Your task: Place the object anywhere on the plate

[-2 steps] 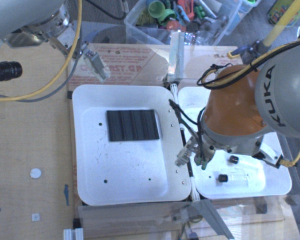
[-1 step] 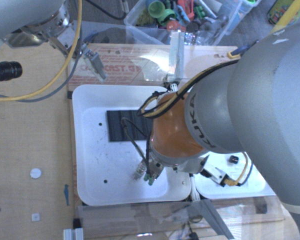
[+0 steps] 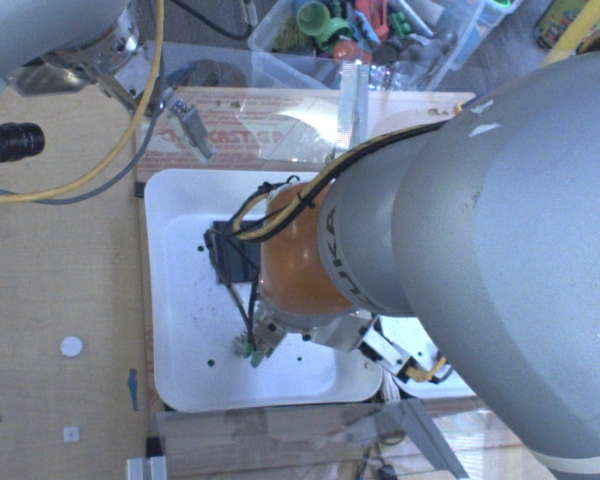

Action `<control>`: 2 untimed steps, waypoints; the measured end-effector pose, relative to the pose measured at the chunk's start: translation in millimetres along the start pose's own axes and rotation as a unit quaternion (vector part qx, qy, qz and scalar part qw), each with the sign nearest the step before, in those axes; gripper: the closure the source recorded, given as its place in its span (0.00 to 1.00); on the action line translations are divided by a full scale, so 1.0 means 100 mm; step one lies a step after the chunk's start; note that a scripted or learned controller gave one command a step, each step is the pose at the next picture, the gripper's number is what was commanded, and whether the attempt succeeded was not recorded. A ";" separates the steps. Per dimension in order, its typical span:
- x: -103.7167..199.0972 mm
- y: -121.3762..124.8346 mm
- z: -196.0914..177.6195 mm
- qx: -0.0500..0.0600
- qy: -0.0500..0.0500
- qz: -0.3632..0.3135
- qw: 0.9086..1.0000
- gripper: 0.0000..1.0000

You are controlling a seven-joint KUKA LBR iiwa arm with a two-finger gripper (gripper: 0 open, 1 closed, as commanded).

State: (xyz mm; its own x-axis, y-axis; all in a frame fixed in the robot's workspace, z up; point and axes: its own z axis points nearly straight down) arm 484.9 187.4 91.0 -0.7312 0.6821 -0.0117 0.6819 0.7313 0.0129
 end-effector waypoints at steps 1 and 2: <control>0.01 0.01 0.01 -0.001 0.001 0.000 1.000 0.00; 0.01 0.01 0.01 -0.001 0.001 0.000 1.000 0.00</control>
State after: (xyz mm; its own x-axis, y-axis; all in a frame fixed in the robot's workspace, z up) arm 484.7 188.6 90.4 -0.7317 0.6815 -0.0101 0.6814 0.7318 0.0142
